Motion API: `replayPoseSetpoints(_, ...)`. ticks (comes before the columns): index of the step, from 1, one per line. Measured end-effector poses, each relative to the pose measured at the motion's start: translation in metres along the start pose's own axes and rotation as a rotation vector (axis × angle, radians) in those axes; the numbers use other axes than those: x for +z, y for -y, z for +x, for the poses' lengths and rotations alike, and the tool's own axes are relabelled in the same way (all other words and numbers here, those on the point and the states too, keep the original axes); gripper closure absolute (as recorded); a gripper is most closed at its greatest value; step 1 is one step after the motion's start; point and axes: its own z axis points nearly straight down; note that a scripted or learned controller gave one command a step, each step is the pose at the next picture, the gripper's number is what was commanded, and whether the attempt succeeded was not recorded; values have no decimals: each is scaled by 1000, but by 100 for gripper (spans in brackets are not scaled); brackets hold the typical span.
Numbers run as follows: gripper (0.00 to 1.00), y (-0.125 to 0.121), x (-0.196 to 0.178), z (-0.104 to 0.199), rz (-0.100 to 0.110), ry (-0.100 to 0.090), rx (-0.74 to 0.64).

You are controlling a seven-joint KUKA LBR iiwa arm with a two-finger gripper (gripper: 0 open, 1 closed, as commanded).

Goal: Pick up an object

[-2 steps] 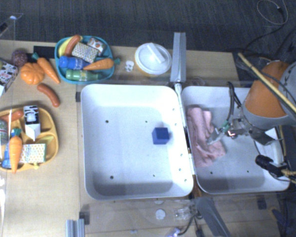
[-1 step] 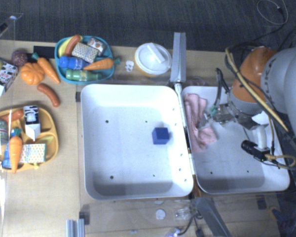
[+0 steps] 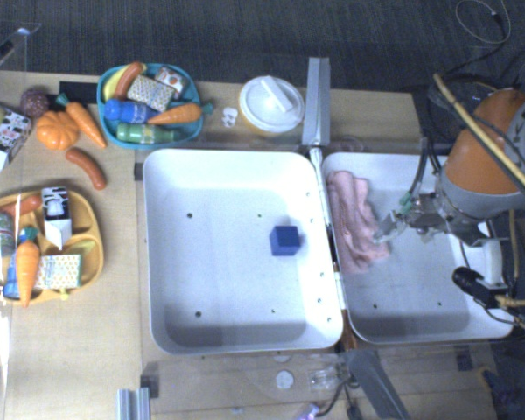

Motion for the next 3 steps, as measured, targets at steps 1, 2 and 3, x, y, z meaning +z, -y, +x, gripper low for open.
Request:
replayPoseSetpoints(1,0,-32,56,19,-11,3,-131)
replayPoseSetpoints(2,0,-74,56,2,-10,3,-297)
replayPoseSetpoints(3,0,-45,55,19,-14,6,-398)
